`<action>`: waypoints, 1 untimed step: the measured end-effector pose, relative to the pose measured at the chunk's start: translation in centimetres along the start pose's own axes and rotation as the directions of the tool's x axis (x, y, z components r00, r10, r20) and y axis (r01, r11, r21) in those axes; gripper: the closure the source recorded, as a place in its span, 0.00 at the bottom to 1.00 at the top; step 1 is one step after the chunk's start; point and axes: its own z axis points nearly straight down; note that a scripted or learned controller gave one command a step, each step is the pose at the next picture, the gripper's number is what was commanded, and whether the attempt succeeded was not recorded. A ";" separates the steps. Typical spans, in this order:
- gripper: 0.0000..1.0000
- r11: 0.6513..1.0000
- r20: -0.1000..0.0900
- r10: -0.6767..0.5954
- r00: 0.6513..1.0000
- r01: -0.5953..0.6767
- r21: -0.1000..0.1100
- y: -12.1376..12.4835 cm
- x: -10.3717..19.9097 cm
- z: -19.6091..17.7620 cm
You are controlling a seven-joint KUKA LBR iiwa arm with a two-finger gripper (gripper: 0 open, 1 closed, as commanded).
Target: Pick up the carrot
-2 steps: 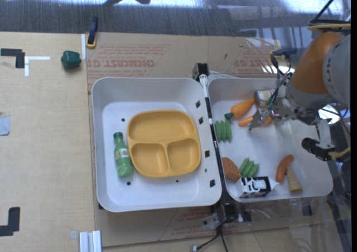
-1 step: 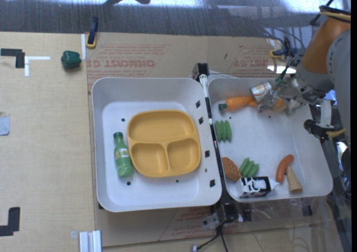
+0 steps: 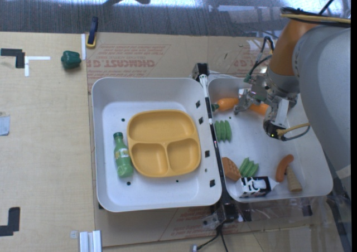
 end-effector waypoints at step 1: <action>0.00 0.993 -0.018 0.117 0.993 -0.118 -0.028 1.1 -5.3 -0.3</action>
